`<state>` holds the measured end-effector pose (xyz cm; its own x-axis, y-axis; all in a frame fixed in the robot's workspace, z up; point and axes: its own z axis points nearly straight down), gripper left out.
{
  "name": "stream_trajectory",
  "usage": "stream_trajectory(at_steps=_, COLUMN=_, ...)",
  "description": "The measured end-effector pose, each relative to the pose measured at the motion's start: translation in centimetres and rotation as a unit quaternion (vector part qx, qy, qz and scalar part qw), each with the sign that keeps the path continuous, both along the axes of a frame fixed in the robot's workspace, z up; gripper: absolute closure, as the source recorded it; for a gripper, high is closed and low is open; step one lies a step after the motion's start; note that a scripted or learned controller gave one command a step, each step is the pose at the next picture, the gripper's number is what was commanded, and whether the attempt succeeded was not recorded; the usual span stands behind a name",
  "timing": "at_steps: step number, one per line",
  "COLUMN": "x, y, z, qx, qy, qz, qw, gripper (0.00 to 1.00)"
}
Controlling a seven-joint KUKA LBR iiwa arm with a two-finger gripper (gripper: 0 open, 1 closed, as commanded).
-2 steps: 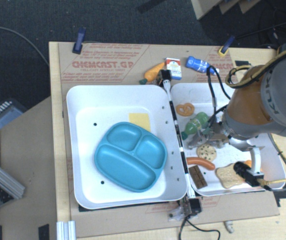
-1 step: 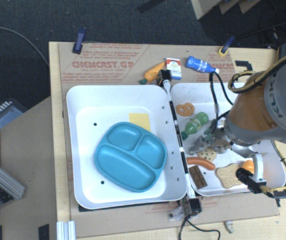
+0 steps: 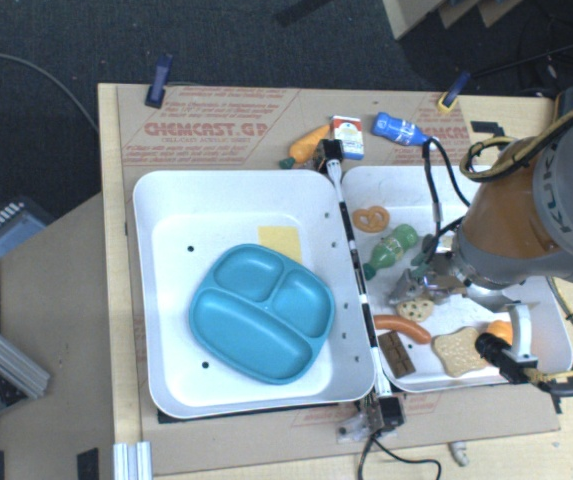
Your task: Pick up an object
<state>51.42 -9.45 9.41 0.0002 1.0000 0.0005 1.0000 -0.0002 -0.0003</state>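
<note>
My gripper (image 3: 421, 280) is low in the right bin (image 3: 556, 343), reaching in from the right under the grey and orange arm. It hangs just above a round cookie (image 3: 416, 309) and just right of a green bottle (image 3: 390, 247). A pretzel (image 3: 371, 218) lies at the bin's back left. A red sausage (image 3: 402, 326), a brown chocolate bar (image 3: 396, 353) and a slice of toast (image 3: 458, 351) lie along the front. An orange piece (image 3: 502, 330) sits beside a black part of the arm. Nothing visibly sits in the gripper.
The left bin (image 3: 156, 268) holds a blue divided plate (image 3: 261, 311) and a yellow cheese slice (image 3: 280, 240). Behind the bins on the bench lie a carrot (image 3: 309, 144), a small carton (image 3: 347, 136) and a blue can (image 3: 398, 129). Cables loop over the right bin's back edge.
</note>
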Motion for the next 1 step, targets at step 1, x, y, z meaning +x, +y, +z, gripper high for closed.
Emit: stream_trajectory(at_steps=1, x=2.83, y=7.33, z=9.08, qx=0.0003, qy=-0.001, qz=0.001, qw=1.0, gripper=1.0)
